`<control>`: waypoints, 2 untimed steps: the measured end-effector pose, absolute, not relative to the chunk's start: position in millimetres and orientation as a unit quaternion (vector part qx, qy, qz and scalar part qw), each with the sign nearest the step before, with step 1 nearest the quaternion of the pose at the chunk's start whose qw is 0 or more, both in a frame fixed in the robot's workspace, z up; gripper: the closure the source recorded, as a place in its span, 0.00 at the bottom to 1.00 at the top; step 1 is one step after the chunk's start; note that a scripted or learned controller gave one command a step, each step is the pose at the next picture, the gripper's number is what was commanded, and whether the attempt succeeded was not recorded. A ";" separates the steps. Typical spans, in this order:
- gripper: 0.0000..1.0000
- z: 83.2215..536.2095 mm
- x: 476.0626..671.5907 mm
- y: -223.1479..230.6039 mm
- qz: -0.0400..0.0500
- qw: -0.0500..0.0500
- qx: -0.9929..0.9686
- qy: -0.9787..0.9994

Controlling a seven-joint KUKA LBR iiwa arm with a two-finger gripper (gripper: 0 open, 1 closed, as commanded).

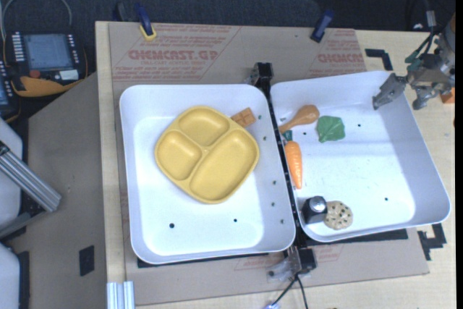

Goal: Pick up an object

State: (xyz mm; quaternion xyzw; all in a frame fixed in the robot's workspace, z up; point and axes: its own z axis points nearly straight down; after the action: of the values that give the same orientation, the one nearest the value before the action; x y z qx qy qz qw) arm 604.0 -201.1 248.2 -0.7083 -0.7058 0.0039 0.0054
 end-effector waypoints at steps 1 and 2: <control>0.00 256.8 606.5 -200.2 0.000 0.000 -0.707 -0.707; 0.00 197.9 613.5 -194.6 0.002 0.003 -0.706 -0.708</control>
State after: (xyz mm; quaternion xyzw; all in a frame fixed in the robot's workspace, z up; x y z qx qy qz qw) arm 613.5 -194.6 197.9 -0.7063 -0.7079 0.0016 0.0029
